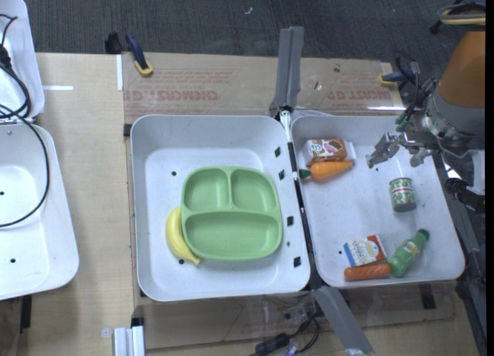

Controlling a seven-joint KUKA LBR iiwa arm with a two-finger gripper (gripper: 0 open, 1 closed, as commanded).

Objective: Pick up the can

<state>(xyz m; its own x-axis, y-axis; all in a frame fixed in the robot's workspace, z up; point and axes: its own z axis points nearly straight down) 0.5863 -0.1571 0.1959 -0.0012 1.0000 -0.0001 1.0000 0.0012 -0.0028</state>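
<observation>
The can (402,194) is small, with a green label and a silvery top, and stands upright in the right bin (340,219) toward its right side. My gripper (399,150) hangs above the bin's upper right part, a short way up-image from the can and apart from it. Its fingers (380,151) look spread, with nothing between them.
The right bin also holds a snack packet (327,148) and a carrot (330,169) at its top left, and a small box (363,251), a sausage (367,272) and a green bottle (407,253) along the bottom. The left bin (154,192) holds a green divided plate (231,213) and a banana (179,237).
</observation>
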